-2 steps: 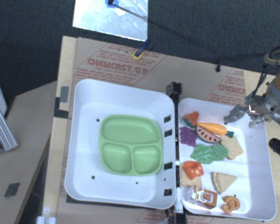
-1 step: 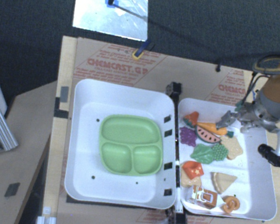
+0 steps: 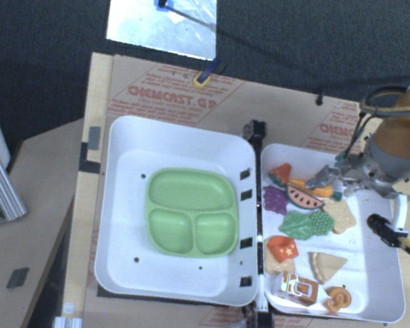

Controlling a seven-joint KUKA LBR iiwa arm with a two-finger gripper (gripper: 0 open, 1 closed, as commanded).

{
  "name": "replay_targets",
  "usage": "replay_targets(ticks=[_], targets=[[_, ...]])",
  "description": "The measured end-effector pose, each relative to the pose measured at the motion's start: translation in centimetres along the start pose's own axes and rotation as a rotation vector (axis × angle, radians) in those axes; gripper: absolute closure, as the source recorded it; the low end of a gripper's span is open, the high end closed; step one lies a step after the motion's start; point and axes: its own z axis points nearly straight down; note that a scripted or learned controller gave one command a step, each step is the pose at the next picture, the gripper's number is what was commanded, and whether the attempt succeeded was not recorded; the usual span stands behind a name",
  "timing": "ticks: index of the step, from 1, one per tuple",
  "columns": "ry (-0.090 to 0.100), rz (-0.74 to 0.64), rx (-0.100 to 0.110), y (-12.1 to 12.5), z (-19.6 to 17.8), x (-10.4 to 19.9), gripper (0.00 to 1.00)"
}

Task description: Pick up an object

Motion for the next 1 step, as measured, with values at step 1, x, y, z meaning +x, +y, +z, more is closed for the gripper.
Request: replay_targets(ticks=[1], targets=[[-0.007, -0.003, -0.018, 0.53, -1.86, -0.12, 1.00]])
